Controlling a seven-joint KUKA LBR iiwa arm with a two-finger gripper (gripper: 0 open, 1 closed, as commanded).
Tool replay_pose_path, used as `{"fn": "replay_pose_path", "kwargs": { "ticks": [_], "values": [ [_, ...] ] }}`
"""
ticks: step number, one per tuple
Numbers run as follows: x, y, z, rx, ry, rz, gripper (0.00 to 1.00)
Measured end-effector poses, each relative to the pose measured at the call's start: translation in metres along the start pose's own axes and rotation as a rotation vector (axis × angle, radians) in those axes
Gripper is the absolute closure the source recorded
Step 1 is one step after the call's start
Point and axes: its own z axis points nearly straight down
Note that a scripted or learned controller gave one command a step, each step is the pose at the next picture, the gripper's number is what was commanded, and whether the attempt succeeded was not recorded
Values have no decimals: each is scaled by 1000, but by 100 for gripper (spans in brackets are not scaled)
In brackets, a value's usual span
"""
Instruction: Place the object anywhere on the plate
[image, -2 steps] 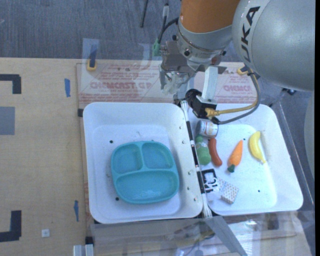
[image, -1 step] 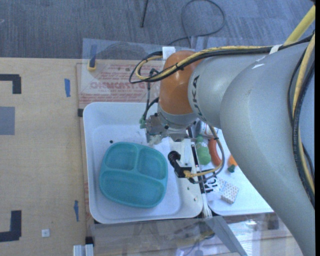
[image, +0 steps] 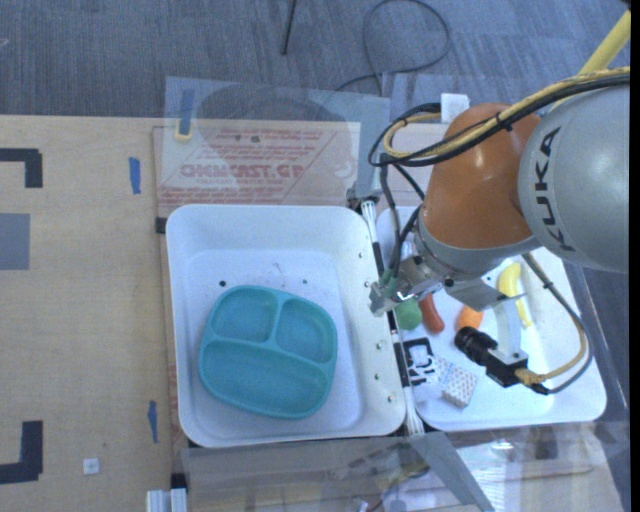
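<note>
A teal plate (image: 268, 350) with three compartments lies in the left white bin (image: 262, 226). My gripper (image: 401, 297) hangs over the left edge of the right bin (image: 573, 400), beneath the orange band of the wrist. Just below it sits a small green object (image: 408, 314); whether the gripper touches it I cannot tell. A red-orange piece (image: 432, 316) lies right beside the green one.
The right bin also holds an orange piece (image: 468, 318), a yellow item (image: 511, 279), a white speckled block (image: 459, 385) and a black-and-white tag (image: 419, 362). The arm and a black cable fitting (image: 490, 355) cover much of that bin. The ridge between the bins (image: 390, 340) runs between gripper and plate.
</note>
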Motion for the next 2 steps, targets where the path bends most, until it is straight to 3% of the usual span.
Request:
{"fn": "replay_pose_path", "kwargs": {
  "ticks": [1,2],
  "values": [
    [-77,14,-126,-4,-4,-173,100],
    [-96,-26,-190,-4,-5,-284,100]
  ]
}}
